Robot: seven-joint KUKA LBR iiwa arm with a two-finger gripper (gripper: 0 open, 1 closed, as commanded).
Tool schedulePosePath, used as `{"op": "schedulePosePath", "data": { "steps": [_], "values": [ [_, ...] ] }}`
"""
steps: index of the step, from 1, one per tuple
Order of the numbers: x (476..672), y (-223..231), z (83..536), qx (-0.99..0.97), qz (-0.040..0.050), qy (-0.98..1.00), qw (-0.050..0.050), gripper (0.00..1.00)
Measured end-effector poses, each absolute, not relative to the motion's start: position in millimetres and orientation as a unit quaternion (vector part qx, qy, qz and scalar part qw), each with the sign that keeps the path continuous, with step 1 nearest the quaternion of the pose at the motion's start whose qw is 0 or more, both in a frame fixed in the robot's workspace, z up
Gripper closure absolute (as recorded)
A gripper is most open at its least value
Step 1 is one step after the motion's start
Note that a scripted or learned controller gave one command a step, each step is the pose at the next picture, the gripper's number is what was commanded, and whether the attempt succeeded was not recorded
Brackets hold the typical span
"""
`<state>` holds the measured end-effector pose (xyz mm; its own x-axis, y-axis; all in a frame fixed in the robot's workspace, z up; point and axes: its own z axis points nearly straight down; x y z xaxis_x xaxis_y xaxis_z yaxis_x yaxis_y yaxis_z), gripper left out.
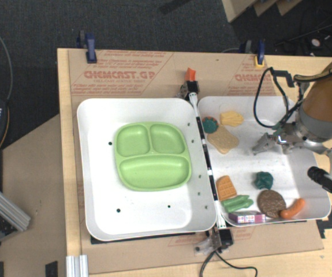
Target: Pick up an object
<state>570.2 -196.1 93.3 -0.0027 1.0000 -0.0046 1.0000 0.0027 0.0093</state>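
Note:
My gripper point(261, 146) hangs over the middle of the right bin point(243, 105), reaching in from the right below the orange-banded wrist. Nothing shows in its grasp. Just to its left lies a tan bread slice point(223, 139), with a yellow piece point(231, 118) and a teal lump point(210, 124) behind that. A dark green lump point(263, 180) sits in front of the gripper. Along the bin's front lie an orange ridged piece point(226, 186), a green pea pod point(237, 202), a brown round piece point(271, 202), an orange carrot point(293, 208) and a small pink packet point(247, 217).
The left bin point(96, 201) holds a green divided plate point(152, 156) at its centre. A black cable point(259, 100) loops above the right bin's back. A black part point(324, 178) of the arm juts over the right bin's right rim.

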Motion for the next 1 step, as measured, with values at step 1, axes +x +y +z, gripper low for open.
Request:
{"op": "schedulePosePath", "data": {
  "steps": [1],
  "values": [
    [504.3,-198.0,111.1,0.708,-0.0006,0.706,-0.001,0.00]
  ]
}}
